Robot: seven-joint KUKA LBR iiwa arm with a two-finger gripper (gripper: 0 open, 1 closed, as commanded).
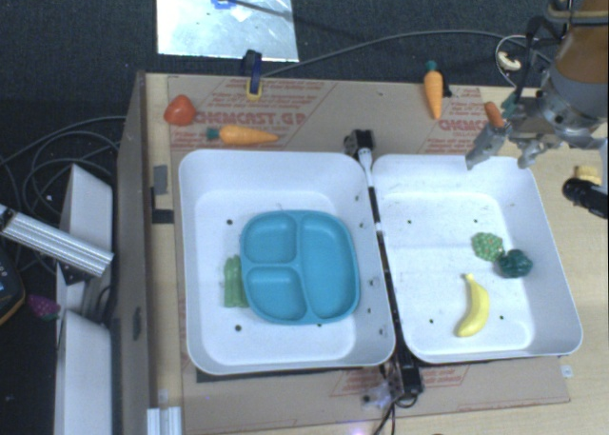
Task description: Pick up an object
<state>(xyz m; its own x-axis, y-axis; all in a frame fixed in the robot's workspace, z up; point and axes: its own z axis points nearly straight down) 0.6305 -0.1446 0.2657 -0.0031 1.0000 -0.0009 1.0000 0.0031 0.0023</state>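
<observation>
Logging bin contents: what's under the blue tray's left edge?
A green item pokes out from beside the blue tray in the left bin; any part beneath the tray is covered.

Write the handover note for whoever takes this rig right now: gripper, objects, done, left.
Gripper: open, holding nothing, above the far rim of the right bin.
Right bin: yellow banana near the front, green leafy piece and dark teal piece side by side behind it.
Left bin: blue divided plate, a green item against its left edge.
On the board behind the bins: two carrots and a red-orange piece.
Done: nothing picked.
Left: descend on one object, close, lift.
</observation>
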